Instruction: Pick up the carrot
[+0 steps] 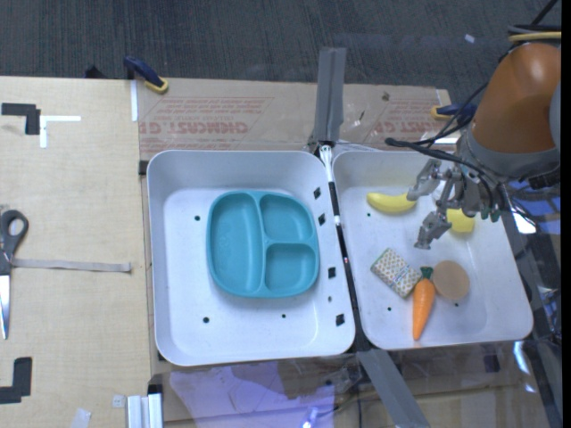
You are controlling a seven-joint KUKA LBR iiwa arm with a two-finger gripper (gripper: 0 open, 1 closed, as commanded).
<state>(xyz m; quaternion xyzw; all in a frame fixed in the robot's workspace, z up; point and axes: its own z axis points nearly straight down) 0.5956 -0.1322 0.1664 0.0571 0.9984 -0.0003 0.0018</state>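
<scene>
The carrot (422,304), orange with a green top, lies in the right bin (500,319) near its front, pointing toward the front edge. My gripper (428,212) hangs above the bin's middle, behind the carrot and apart from it. Its fingers (432,229) are spread with nothing between them.
A banana (391,202) lies left of the gripper, and a yellow object (461,222) sits just right of it. A patterned block (395,271) and a tan round object (451,281) flank the carrot's top. The left bin (169,283) holds a teal divided plate (263,243).
</scene>
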